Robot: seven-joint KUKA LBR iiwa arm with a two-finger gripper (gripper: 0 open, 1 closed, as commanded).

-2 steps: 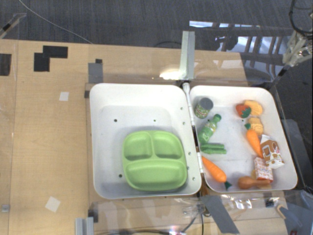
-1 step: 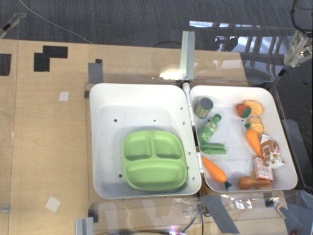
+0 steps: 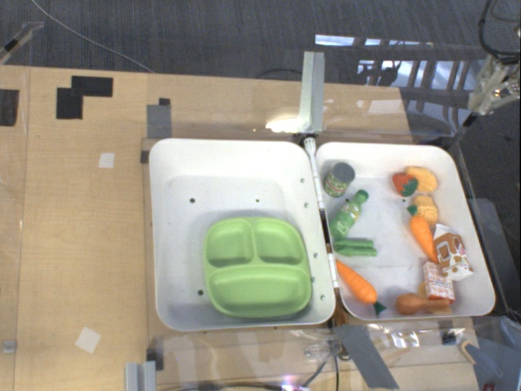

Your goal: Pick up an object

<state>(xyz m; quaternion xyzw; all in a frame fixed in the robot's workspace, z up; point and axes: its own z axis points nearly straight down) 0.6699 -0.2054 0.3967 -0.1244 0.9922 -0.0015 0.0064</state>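
The right bin (image 3: 389, 160) holds several toy foods. A small can (image 3: 339, 177) and a green bottle (image 3: 350, 212) lie near its left wall, with a green pod (image 3: 355, 248) and an orange carrot (image 3: 356, 281) below them. A red and yellow fruit (image 3: 413, 181), a second carrot (image 3: 422, 236), a white carton (image 3: 452, 252), a red carton (image 3: 436, 283) and a brown drumstick (image 3: 422, 304) lie along its right side. My gripper (image 3: 493, 90) hangs at the top right, beyond the bin's far right corner and well clear of every object.
A green divided plate (image 3: 257, 267) lies in the left bin (image 3: 179, 218). A grey metal post (image 3: 313, 88) stands behind the seam between the bins. Black tape marks (image 3: 84, 94) sit on the wooden bench at the far left.
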